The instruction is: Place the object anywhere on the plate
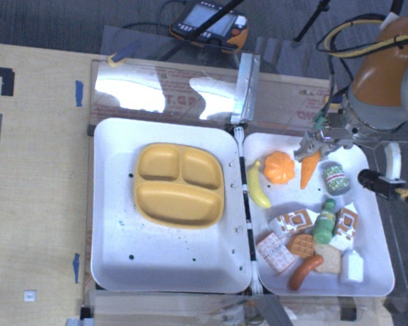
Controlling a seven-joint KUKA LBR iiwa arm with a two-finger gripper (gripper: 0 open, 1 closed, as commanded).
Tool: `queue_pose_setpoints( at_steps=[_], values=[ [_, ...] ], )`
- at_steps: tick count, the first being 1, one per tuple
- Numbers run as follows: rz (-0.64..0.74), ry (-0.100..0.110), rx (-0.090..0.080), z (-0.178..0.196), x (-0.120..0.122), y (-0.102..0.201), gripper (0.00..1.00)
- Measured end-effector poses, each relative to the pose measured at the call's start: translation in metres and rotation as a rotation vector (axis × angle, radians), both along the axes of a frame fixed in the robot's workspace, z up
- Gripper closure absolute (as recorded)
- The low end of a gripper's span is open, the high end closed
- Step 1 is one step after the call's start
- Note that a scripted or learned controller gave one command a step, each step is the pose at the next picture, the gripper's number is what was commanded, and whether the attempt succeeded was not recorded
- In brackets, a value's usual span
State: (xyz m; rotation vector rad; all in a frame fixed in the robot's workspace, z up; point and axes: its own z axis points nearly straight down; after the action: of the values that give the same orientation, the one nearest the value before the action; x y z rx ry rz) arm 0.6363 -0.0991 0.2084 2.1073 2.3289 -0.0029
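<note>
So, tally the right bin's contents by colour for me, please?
Orange: 2, the pumpkin and carrot.
Yellow: 1, the banana.
Green: 2, the bottle and can.
Red: 1, the sausage.
Other pieces: not clear enough to count.
Total: 6.

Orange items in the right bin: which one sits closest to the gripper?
The toy carrot, standing lengthwise directly below the gripper. The orange pumpkin lies further left; the waffle and sausage sit near the bin's front.

Tool (311,152) at carrot (307,171) top, right bin (383,263); yellow plate (180,185) left.

Yellow plate (180,185), orange carrot (307,172), yellow banana (258,188).
</note>
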Motion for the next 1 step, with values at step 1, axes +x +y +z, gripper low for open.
queue_pose_setpoints(
  at_steps=[1],
  values=[
    [0.092,0.005,0.003,-0.0056,-0.0197,0.0321,1.00]
  ],
)
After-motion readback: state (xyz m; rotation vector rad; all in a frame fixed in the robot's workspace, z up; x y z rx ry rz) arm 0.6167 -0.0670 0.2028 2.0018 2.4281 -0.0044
